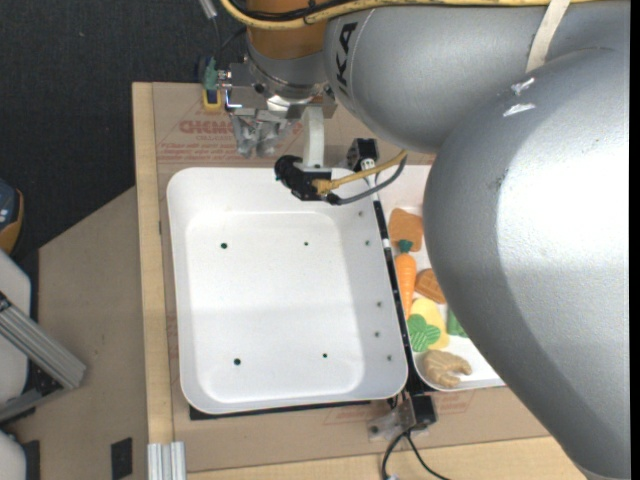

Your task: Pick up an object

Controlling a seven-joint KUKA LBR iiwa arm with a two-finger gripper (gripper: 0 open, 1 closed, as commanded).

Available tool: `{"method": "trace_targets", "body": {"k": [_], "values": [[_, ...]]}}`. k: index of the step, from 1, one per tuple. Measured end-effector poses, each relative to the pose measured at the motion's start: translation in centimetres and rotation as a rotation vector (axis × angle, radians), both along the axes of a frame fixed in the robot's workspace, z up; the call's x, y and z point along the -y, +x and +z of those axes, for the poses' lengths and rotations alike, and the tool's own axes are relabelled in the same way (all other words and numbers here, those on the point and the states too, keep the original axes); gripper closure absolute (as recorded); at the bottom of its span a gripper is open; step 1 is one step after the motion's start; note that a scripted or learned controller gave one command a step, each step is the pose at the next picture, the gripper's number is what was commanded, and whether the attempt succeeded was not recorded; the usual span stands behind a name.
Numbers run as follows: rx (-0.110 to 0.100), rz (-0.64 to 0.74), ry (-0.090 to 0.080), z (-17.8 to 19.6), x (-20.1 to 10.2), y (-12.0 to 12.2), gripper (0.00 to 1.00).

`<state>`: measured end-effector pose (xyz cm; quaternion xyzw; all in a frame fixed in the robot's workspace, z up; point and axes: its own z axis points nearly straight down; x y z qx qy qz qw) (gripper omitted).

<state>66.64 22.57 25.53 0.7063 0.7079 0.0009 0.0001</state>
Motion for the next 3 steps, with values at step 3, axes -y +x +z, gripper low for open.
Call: {"method": "trace_targets", "body": {"k": [3], "values": [[0.006, 0.002, 0.002, 3.1, -0.1, 0.1, 1.00]]}}
